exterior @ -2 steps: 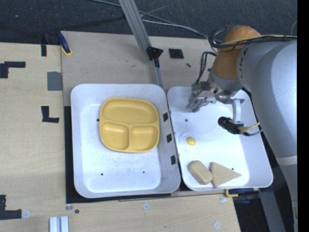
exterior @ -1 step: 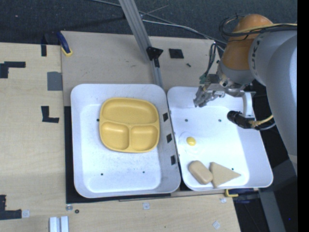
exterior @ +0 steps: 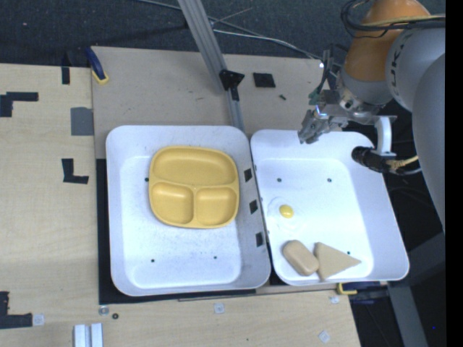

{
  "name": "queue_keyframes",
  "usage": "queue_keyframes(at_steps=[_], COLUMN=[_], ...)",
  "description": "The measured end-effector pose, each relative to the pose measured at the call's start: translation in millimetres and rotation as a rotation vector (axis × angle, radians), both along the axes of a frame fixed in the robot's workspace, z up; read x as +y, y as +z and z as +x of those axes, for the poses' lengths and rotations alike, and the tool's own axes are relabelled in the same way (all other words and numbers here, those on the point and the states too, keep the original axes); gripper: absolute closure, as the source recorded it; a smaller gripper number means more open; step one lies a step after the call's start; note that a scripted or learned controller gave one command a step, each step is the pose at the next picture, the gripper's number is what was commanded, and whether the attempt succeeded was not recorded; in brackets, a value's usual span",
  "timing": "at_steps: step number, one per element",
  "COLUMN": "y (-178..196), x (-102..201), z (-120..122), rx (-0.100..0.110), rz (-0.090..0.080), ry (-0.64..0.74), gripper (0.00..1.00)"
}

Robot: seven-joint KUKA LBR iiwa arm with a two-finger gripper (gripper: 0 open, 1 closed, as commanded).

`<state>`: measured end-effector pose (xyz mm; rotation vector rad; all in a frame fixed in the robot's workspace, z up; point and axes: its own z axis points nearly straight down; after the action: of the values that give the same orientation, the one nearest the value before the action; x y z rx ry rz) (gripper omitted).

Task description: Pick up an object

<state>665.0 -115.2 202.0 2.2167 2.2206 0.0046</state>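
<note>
Camera view: the jaws [exterior: 312,131] hang at the upper edge of the right bin [exterior: 376,194], right of centre in the frame; whether they are released or clenched I cannot tell. Nothing sits between them. Low in that bin lie a tan loaf [exterior: 299,257] and a wedge [exterior: 335,259], touching; a small yellow ball [exterior: 286,211] sits above them. The left bin [exterior: 130,259] holds a yellow tray [exterior: 194,186]. A good pick would probably centre over the loaf and close across its short side; its long axis runs from upper left to lower right.

The arm [exterior: 423,56] is grey with a rounded orange band [exterior: 383,31] above the wrist; thin black cables [exterior: 362,9] loop around it.
</note>
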Motion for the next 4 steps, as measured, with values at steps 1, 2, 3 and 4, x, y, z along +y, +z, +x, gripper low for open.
queue_keyframes(at_steps=[1,2,3,4], y=[12.7,5.5,8.9,18.1], x=[0.5,39.0,83.1,120.8], z=[0.4,-33.0,-71.5,-97.9], rx=[0.004,0.009,0.008,0.008], rz=[0.001,0.001,0.002,0.002], ry=[0.000,0.001,0.002,0.003], gripper=[1.00,1.00,1.00,1.00])
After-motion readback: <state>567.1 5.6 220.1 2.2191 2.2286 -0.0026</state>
